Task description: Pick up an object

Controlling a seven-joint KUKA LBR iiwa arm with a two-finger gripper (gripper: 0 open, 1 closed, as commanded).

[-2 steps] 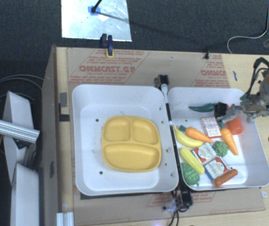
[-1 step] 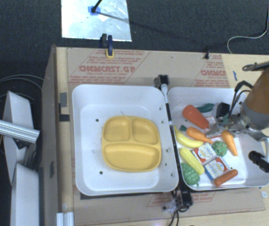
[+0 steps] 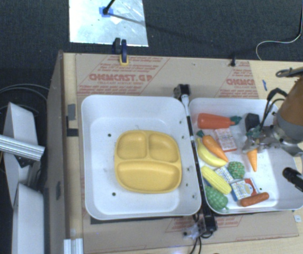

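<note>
With the gripper (image 3: 256, 142) low at the right bin's (image 3: 286, 200) right-hand side, seemingly clamped on a small carrot (image 3: 252, 160) (grip uncertain), the lift out comes next.

Dark carpet floor (image 3: 24, 30) surrounds the cardboard-topped bench (image 3: 157, 70).

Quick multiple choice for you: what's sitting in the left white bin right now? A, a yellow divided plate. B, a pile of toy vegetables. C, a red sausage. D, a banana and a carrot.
A: a yellow divided plate lies alone in the left bin, while the toy foods, such as the banana and the sausage, lie in the right bin.
</note>
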